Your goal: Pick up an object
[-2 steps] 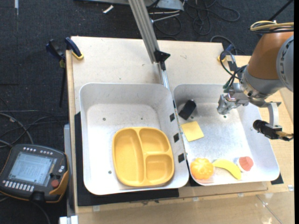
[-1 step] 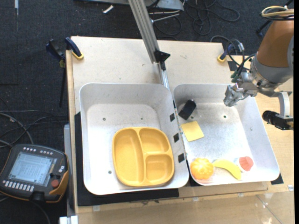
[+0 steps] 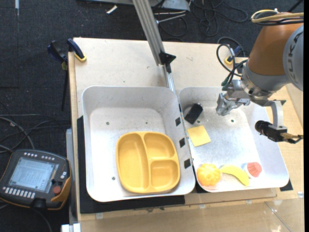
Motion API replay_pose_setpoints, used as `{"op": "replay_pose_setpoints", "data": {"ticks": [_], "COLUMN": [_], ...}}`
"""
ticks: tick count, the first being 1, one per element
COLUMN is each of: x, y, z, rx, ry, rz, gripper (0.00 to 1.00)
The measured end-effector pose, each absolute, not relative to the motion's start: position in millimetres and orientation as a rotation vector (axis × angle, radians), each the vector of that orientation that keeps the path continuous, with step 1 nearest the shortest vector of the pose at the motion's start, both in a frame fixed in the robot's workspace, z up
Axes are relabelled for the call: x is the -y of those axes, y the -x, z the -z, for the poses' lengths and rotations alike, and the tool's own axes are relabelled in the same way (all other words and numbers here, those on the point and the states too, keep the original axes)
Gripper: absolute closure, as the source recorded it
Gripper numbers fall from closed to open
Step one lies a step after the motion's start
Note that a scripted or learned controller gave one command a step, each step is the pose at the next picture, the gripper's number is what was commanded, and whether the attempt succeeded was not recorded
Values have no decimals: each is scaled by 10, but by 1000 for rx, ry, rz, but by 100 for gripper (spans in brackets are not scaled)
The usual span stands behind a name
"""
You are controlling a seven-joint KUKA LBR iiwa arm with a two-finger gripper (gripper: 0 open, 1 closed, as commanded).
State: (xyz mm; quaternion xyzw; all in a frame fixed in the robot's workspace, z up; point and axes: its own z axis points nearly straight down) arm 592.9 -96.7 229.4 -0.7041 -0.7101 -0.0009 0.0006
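Note:
The right bin holds a flat yellow square, a small black block, an orange fruit, a banana and a small red and white item. My gripper hangs over the far part of this bin, to the right of the black block and apart from it. Nothing shows between its fingers. The grey arm with its orange band reaches in from the right above it.
The left bin holds a yellow divided plate. A metal pole slants up from between the bins. Cables lie behind the right bin. A teach pendant sits off the bench at lower left.

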Motion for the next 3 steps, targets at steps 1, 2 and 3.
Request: {"op": "replay_pose_setpoints", "data": {"ticks": [1,2,3], "x": [515,-63,-642], "y": [-5828,-5610,-5504], "z": [-2370,-2419,-2313], "rx": [2229,2229,2229], "ry": [2211,2209,2209], "rz": [1,0,0], "gripper": [100,100,100]}}
